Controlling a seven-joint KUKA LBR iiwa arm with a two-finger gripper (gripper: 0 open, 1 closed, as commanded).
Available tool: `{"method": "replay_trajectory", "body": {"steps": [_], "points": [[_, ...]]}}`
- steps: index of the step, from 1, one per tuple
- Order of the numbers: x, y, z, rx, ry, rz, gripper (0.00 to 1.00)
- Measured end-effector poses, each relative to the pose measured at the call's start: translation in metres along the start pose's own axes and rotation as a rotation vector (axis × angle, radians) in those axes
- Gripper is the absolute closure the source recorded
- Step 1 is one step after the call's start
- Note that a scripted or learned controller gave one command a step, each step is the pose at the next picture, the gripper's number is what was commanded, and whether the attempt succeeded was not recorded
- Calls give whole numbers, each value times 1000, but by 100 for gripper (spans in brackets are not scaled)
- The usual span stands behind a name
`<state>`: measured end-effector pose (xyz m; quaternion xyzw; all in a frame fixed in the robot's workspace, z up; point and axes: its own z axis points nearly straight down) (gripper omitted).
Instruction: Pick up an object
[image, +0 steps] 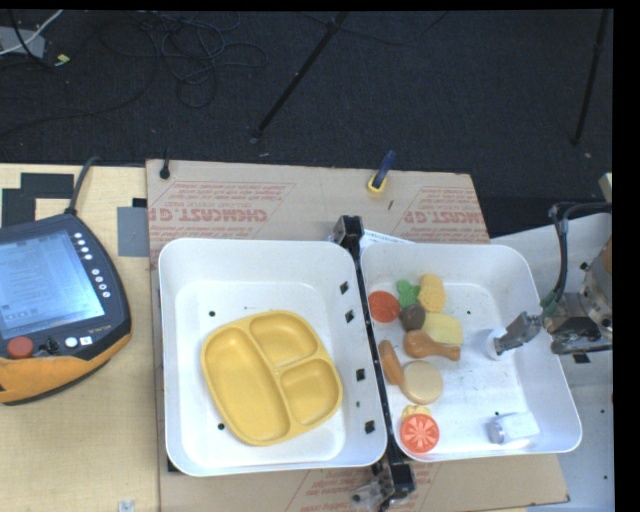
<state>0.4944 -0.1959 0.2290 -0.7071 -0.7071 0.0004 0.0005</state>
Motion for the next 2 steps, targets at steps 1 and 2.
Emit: {"method": "replay_trajectory", "body": {"steps": [1,2], "points": [[112,-14,93,11,7,-8,0],[248,6,39,-3,5,-14,0]]}}
